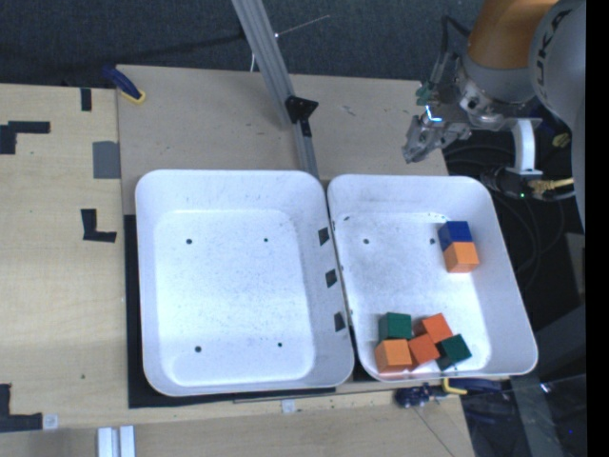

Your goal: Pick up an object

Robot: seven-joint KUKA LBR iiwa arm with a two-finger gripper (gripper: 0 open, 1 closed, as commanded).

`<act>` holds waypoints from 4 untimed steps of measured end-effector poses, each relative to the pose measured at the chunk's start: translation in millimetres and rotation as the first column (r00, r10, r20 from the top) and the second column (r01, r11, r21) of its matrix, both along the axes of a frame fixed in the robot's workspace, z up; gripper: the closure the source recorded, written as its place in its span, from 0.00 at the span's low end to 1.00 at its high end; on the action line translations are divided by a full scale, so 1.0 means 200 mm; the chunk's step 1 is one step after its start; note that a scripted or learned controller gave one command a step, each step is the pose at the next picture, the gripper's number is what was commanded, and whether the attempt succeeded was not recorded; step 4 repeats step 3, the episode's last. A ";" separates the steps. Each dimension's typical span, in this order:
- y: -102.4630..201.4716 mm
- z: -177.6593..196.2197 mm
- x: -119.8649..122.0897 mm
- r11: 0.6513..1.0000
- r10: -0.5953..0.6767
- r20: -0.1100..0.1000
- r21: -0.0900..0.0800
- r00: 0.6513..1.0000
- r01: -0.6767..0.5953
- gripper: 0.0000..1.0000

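White, smooth-walled and speckled with dust, two shallow bins sit side by side on a pale wooden bench (219, 131). We see the left bin (152, 255) and the right bin (495, 255) touching. In the right bin, matte blocks: a blue cube (455, 231) touching an orange cube (461, 256), and a cluster (419, 341) of green and orange ones near its front edge. The gripper (419, 146) hangs beyond the right bin's far rim; we cannot tell its state. No writing is legible.

Grey arm (561, 36), rounded casing, broad orange band above wrist; dark metallic gripper (421, 144); white bracket, black cables alongside.
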State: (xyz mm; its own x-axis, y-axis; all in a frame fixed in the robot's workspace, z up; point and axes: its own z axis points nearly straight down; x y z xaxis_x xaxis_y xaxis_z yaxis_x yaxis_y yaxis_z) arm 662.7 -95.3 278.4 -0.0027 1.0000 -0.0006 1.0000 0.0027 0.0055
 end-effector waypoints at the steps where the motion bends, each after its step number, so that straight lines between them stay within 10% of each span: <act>1: 0.26 0.01 -0.05 1.000 0.004 -0.007 0.002 1.000 -0.004 1.00; 3: 0.81 -0.04 -0.11 1.000 0.005 -0.008 0.002 1.000 -0.005 1.00; 4: 0.81 -0.04 -0.11 1.000 0.005 -0.008 0.002 1.000 -0.005 1.00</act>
